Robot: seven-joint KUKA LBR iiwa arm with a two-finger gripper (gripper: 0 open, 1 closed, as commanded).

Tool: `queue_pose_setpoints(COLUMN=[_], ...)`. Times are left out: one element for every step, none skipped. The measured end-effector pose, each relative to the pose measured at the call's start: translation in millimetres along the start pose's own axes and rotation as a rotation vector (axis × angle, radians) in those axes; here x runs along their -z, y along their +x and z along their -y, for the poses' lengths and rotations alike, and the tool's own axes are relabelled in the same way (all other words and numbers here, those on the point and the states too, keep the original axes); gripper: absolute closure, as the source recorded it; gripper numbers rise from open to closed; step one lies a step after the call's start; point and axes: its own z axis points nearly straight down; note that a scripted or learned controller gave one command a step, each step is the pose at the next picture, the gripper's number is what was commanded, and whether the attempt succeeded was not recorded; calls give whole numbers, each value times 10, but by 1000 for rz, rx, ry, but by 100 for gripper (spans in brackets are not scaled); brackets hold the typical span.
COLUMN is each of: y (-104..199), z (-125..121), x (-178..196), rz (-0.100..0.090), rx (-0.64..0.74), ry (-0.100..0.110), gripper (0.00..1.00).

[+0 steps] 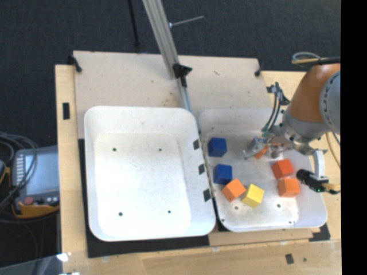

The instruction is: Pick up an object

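I am looking down at the table (pixel 235 79), which is carrying 2 white bins side by side. The left bin (pixel 143 171) is sitting with lots of bare floor. The right bin (pixel 287 219) is holding all the blocks, so that is where my arm (pixel 312 102) is reaching in from the right.

My pincer (pixel 259 149) is hanging low over the upper middle of the right bin. I cannot tell if it is wide or narrow, because it is small and blurry from up here. I am not seeing any block inside it, so I am thinking nothing is picked up yet.

I am counting 6 blocks. 2 blue blocks (pixel 217 146) are sitting near the left wall of the right bin, 1 above the other. An orange block (pixel 233 189) and a yellow block (pixel 253 195) are touching, lower down in the middle. 2 more orange blocks, the red-orange one (pixel 282 168) and the one below it (pixel 288 187), are sitting close together under my arm on the right.

The top blue block is standing alone with open room around it, so I am guessing it is the easiest to grab. The touching pair is looking harder, and the blue ones are close to the wall, so I am watching that edge.
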Motion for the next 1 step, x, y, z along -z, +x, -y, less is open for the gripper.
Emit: queue_pose_setpoints(y=[-8], z=[-19], x=[149], rz=[-1], rx=[-5], ry=[-8], gripper=[100])
